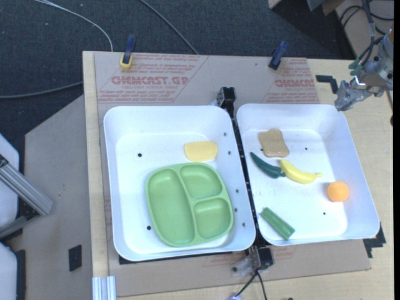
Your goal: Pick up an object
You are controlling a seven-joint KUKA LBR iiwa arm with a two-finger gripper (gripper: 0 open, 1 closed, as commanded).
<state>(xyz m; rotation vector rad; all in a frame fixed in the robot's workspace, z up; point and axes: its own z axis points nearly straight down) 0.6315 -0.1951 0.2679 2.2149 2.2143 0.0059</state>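
The right bin holds a tan bread slice, a dark green pepper, a yellow banana touching the pepper, an orange ball and a green block. In the left bin lie a green divided plate and a pale yellow piece just behind it. My gripper hangs above the far right corner of the right bin, apart from every object, and I see nothing in it.
Two clamps, one yellow-blue and one blue, grip the board's far edge. A black bracket sits between the bins at the back. Cables run over the dark floor at left.
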